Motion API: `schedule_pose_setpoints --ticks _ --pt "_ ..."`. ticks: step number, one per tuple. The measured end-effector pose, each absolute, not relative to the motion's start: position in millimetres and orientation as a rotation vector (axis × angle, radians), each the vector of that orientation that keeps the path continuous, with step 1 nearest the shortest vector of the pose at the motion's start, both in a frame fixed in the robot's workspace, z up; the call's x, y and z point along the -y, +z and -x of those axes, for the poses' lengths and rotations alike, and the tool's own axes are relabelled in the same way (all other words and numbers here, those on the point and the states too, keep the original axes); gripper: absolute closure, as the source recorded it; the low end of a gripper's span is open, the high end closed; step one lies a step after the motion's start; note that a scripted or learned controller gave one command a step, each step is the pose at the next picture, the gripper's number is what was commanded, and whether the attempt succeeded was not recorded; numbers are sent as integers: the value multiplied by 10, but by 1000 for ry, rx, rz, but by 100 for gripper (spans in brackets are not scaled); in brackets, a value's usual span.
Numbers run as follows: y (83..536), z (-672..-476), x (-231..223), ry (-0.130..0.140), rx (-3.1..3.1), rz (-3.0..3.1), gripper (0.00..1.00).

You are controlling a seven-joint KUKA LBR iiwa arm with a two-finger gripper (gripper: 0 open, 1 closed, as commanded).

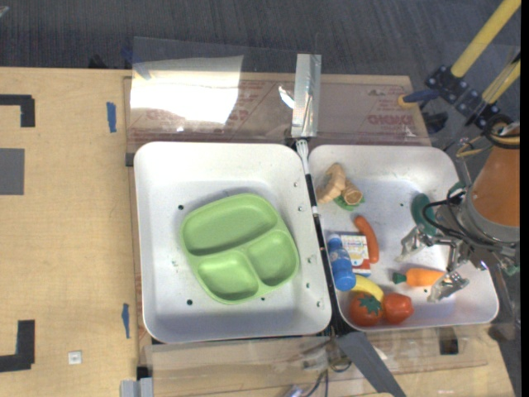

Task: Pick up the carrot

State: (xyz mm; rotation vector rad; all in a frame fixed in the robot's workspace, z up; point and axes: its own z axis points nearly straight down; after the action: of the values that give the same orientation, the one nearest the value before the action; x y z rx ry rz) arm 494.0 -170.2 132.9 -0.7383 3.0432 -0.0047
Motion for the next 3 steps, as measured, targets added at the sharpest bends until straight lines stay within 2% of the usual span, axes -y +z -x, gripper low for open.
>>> schedule_pose_setpoints --ticks 1,2,3 --pt "900 -4902 1976 -6 -3018 836 0" --pt "906 -4944 1779 -18 -2813 1366 0" --pt "904 -4886 1784 -16 -2761 1468 0"
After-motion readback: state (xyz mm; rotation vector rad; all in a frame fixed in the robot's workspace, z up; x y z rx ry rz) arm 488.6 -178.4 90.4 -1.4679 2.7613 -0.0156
